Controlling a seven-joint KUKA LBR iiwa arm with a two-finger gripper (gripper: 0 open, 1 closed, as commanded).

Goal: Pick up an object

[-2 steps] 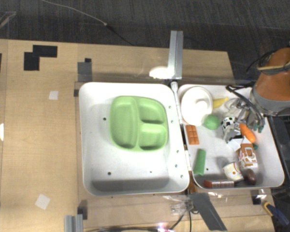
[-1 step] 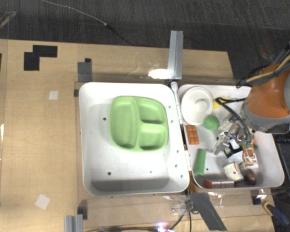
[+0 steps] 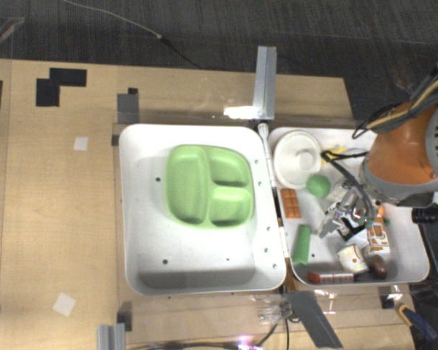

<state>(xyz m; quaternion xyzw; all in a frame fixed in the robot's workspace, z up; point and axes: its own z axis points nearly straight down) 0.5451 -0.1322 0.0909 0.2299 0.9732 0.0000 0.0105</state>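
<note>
- The arm (image 3: 409, 155), grey with an orange band, reaches in from the right over the right bin (image 3: 416, 250).
- The gripper (image 3: 343, 217) hangs low in the middle of that bin; whether it is open or grasping anything cannot be told from this view.
- Around it lie a white bowl (image 3: 297, 157), a green ball (image 3: 318, 186), a brown waffle-like block (image 3: 291, 204), a green cylinder (image 3: 301, 244), a dark red bar (image 3: 332, 276), a small white carton (image 3: 350, 257) and an orange-and-white packet (image 3: 378, 235).
- The left bin (image 3: 142, 261) holds a green divided tray (image 3: 208, 184).
- Both bins rest on the wooden tabletop (image 3: 51, 217).
</note>
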